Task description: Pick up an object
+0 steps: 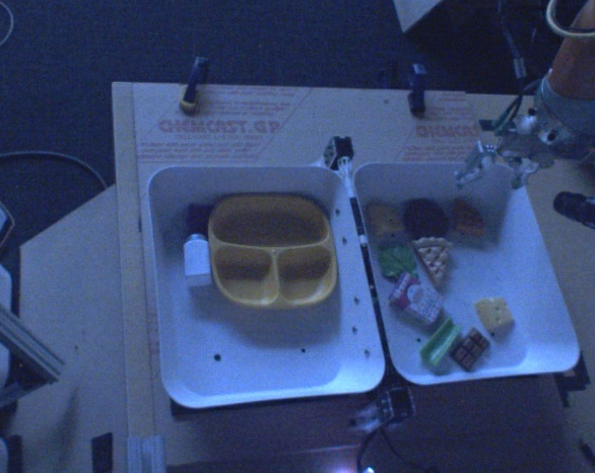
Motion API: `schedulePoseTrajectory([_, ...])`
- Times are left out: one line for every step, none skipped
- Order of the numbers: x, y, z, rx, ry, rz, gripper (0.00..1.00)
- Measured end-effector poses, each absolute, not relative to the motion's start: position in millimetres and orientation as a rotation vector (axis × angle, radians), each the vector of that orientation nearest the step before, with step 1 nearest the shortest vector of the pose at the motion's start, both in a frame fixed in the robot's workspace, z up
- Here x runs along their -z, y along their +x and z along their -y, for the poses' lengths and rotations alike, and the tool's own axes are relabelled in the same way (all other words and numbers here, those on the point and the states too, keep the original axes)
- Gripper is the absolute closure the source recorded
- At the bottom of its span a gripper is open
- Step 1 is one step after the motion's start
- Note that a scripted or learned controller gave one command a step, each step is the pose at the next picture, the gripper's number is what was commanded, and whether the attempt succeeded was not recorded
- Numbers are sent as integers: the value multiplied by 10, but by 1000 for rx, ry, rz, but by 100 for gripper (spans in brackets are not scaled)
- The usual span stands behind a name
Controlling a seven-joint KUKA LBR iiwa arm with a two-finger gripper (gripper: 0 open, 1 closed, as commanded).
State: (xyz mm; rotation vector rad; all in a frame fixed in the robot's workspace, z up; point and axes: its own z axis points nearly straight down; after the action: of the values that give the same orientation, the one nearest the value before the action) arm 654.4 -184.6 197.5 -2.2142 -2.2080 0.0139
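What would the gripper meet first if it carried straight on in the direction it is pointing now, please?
The gripper hangs over the right bin's far rim, pointing down and slightly towards the view's left. Continuing that way, it would probably meet the brown toy food item in the far row first, though depth is unclear from this single view.

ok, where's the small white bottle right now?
The small white bottle stands in the left white bin, against the left edge of the yellow divided plastic tray.

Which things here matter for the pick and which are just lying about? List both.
For the pick:
two-finger gripper above the right white bin
dark round toy
waffle-patterned wedge
pale yellow cheese block
brown chocolate bar

Lying about:
yellow divided plate
small white bottle
left white bin
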Motion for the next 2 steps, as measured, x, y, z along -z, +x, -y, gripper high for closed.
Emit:
schedulePoseTrajectory([-2072,6576,1843,-1,-2221,2221,0])
schedulePoseTrajectory([-1630,6578,1784,-5,-2216,2219,0])
